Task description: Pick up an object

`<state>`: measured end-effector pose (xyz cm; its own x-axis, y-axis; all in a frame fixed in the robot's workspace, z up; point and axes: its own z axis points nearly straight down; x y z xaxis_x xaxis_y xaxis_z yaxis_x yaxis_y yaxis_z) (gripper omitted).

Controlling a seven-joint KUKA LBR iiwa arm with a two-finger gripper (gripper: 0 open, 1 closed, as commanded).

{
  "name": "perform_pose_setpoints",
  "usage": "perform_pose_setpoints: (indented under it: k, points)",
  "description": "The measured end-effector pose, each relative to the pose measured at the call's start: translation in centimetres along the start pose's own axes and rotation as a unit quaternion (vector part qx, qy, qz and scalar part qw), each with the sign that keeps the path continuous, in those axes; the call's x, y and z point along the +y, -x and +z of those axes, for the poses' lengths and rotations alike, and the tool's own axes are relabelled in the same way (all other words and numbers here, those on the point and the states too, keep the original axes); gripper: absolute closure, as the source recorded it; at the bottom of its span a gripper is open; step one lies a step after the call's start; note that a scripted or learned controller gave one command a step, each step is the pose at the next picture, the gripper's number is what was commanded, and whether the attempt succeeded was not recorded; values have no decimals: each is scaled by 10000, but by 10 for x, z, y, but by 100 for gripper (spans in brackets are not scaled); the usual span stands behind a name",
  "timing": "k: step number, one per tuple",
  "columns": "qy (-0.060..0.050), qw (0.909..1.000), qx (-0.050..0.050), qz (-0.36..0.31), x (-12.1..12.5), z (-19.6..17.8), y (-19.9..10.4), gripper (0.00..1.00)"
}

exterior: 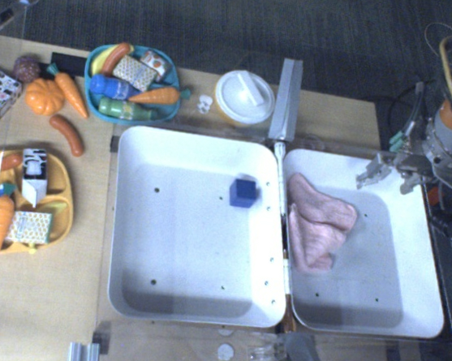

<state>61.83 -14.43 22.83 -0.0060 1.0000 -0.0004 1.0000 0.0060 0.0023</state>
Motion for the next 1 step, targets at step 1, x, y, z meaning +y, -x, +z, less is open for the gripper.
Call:
perform_pose_setpoints:
  k: [1]
  points:
    - [-8,9996,3,-265,-6,119,-26,0]
